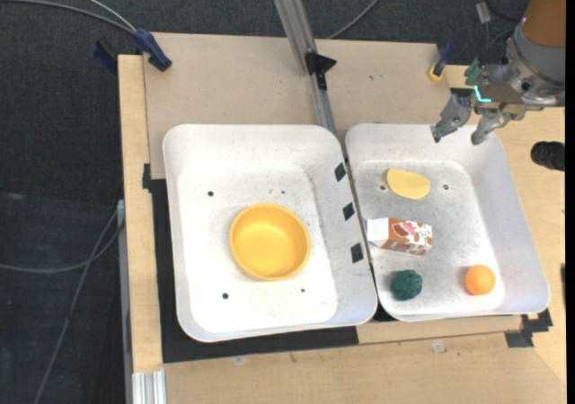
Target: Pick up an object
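Patience would help: the gripper [461, 128] hangs with fingers spread and nothing between them over the far rim of the right bin [517, 214]. I'd drop straight down over the yellow flat piece [408, 184], which lies nearest, just inward and left of it.

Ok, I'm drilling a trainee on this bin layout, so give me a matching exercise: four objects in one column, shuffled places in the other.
Things:
1. yellow bowl
2. orange ball
3. dark green ball
4. pale yellow flat piece

Places:
A. right bin, near right corner
B. right bin, far part
C. left bin, middle
D. right bin, near edge, below the small carton

Pairs: 1-C, 2-A, 3-D, 4-B
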